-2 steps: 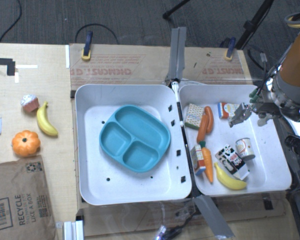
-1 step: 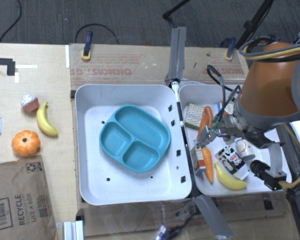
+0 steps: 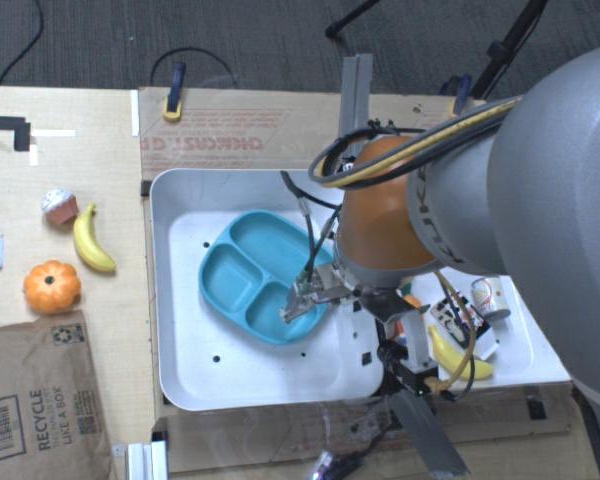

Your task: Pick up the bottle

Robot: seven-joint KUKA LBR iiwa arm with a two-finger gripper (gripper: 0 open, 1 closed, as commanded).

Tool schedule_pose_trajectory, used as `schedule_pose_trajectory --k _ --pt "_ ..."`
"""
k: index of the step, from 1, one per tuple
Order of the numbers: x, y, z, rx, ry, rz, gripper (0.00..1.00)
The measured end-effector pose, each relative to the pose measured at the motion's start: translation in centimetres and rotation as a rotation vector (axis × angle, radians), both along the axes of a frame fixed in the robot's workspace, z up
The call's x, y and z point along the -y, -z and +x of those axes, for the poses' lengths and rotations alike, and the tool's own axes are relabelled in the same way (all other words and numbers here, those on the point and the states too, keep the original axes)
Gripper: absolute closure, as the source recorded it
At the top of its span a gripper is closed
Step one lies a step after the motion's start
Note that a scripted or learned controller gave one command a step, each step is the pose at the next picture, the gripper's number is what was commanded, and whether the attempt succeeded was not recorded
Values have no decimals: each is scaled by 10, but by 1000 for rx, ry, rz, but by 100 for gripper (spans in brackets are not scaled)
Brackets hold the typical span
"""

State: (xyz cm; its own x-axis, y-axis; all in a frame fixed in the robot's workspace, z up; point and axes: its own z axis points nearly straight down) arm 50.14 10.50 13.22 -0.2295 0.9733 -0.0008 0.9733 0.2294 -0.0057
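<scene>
Cardboard sheet [image 3: 30, 398]: nearest to me, at the near left corner of the bench. It is brown and printed with a recycle mark and a barcode.
White bin [image 3: 240, 378]: a shallow tray with rounded corners, right of the cardboard. I see a few dark specks on its floor.
Yellow curved object [image 3: 450, 353]: near the near right of the bin, among cables under the arm. It looks like a second banana, partly hidden.
Small pale object [image 3: 483, 295]: just beyond the yellow one, close to the arm. It is too small and too covered for me to name.
Bottle: I cannot tell where it lies, and I cannot pick it out with any certainty.
Gripper [image 3: 302, 303]: low over the near right rim of the blue plate. I cannot tell how wide it stands, and I see nothing held in it.
Blue plate [image 3: 245, 278]: three compartments, lying flat in the middle of the bin.
Pumpkin [image 3: 52, 286]: small and orange, on the bare bench left of the bin.
Banana [image 3: 92, 240]: just beyond the pumpkin, well apart from the bin.
Cupcake [image 3: 60, 206]: touching or nearly touching the banana's far end.
Arm [image 3: 540, 168]: large and grey with an orange band [image 3: 380, 208], covering the right side of the bin.
Clamp [image 3: 172, 103]: yellow and blue, on the bench's far edge.
</scene>
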Motion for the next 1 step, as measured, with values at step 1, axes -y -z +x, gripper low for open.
schedule_pose_trajectory --k 1 --pt "2 39 -22 11 111 8 0"
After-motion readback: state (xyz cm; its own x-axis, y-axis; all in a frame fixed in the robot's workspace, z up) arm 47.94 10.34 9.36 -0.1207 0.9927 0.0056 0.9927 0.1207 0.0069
